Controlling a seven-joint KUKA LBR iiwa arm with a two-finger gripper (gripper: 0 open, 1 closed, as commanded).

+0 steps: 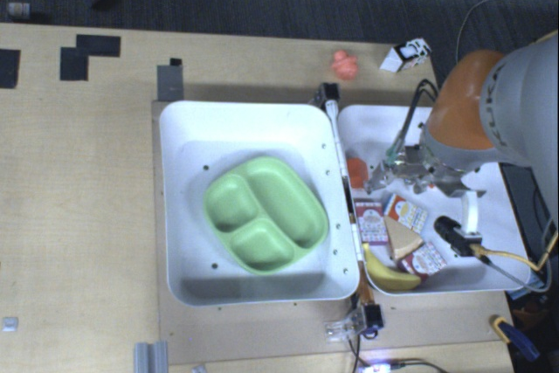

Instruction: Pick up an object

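The tool [397, 173] is hanging over the right bin [489, 275]; whether it is clenched I cannot tell. Just below it a banana [389, 275], a cheese wedge [403, 237] and small packets [372, 224] are crowding together. Far to its left, a green divided plate [265, 211] is lying in the left bin [179, 188], with bare white floor showing around it.

The left bin [175, 188] is mostly taken up by a green tray [265, 211], so open floor is left only along its walls. The right bin [371, 120] is crowded up front with a banana [389, 275], cheese wedge [403, 238] and cartons [372, 225], and the arm [489, 113] is hung over its middle.
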